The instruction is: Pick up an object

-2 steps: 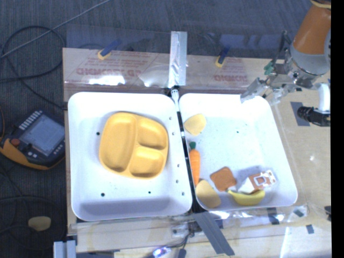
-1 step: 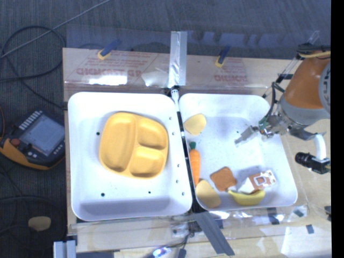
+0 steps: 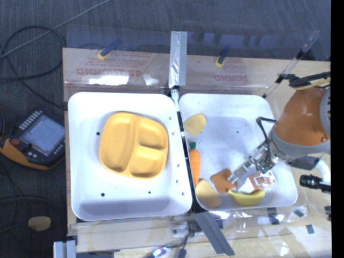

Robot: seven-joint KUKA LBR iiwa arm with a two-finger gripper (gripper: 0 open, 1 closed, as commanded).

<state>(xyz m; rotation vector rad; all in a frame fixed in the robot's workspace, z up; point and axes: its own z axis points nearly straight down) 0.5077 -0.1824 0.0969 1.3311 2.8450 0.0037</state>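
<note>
Yellow divided tray (image 3: 134,144) alone in left bin (image 3: 80,198), no risk there. Right bin (image 3: 279,104): gripper (image 3: 235,177) low among crowded items, finger opening cannot tell, nothing seen held. Banana (image 3: 247,198), brown piece (image 3: 220,180), carrot (image 3: 194,165) close together; fingers may push neighbours, grasp may slip.

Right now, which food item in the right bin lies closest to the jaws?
The orange-brown piece, right beside the gripper; the carrot lies against the divider.
</note>
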